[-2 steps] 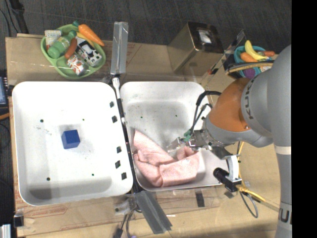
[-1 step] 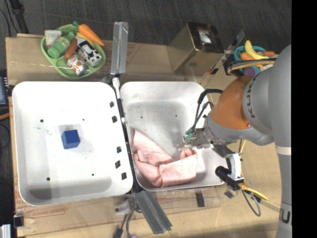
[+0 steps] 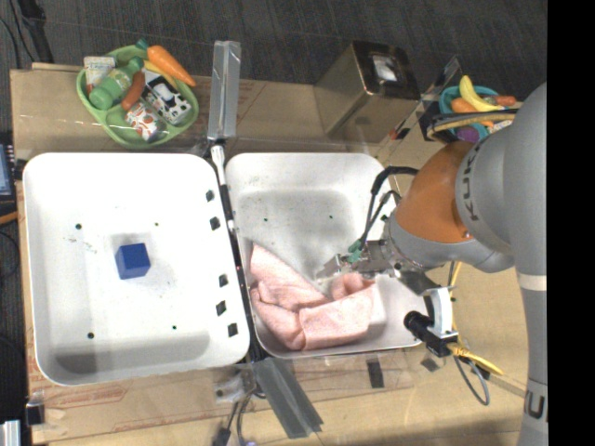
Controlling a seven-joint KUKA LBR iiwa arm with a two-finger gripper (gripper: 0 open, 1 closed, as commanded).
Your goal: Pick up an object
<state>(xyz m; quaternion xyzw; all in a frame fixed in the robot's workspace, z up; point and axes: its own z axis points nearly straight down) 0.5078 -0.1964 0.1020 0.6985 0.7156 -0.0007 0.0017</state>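
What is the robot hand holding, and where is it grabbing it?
Cannot tell. The gripper sits at the pink cloth's upper edge.

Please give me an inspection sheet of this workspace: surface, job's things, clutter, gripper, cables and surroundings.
Surface: wooden bench bearing left bin and right bin, side by side.
Job's things: blue cube in left bin; pink cloth, crumpled, in right bin.
Clutter: green bowl of toy food on bench; brown box behind right bin.
Gripper: gripper low in right bin, at the cloth's upper edge.
Cables: black cable along the wrist; yellow wire at bench edge.
Surroundings: dark floor.
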